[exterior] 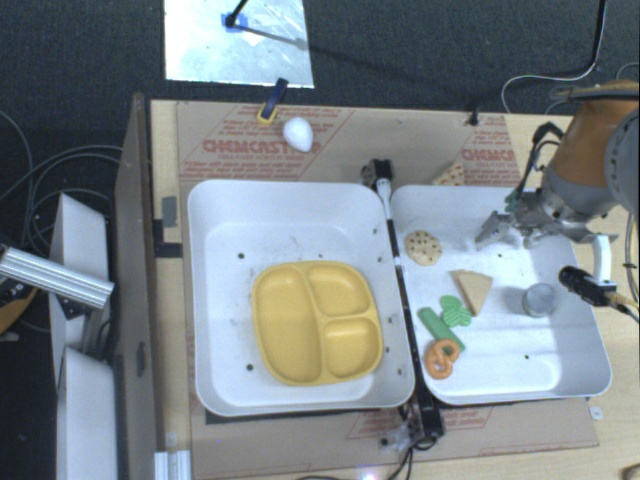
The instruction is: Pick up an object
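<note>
cookie (423, 247) in right bin (580, 368), gripper (503, 227) nearby

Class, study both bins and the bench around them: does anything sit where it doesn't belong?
Yes. A white egg-shaped object lies on the brown cardboard behind the left white bin, outside both bins. A second round tan cookie also rests on the cardboard, just past the right white bin's back rim.

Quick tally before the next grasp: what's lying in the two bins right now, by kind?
Left bin:
Yellow divided plate: 1

Right bin:
Cookie: 1
Tan wedge, like a cheese or bread slice: 1
Green toy vegetable: 1
Orange pretzel-shaped piece: 1
Small grey round object: 1

Total: 6
</note>
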Robot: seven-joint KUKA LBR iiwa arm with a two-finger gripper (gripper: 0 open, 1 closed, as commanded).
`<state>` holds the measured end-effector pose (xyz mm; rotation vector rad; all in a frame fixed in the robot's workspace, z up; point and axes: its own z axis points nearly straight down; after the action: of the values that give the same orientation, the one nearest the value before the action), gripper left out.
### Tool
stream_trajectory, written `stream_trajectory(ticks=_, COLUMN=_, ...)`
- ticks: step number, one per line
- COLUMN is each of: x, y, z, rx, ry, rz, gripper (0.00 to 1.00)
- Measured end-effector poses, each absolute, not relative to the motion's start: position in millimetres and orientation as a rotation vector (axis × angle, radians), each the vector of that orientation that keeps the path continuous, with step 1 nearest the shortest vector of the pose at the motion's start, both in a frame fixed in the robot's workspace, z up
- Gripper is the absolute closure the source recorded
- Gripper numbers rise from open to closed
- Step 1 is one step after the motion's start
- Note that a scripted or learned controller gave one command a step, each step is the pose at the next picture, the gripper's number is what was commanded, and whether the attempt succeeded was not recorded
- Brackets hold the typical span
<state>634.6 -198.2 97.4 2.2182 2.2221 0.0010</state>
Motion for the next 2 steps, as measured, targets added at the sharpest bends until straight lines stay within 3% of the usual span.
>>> stream_trajectory(ticks=1, x=590.7, y=-141, z=83, rx=2.217, ry=2.232, rz=0.000, gripper=0.00)
stream_trajectory(ticks=2, x=543.1, y=-162, z=88, rx=2.225, ry=2.220, rz=-0.003, gripper=0.00)
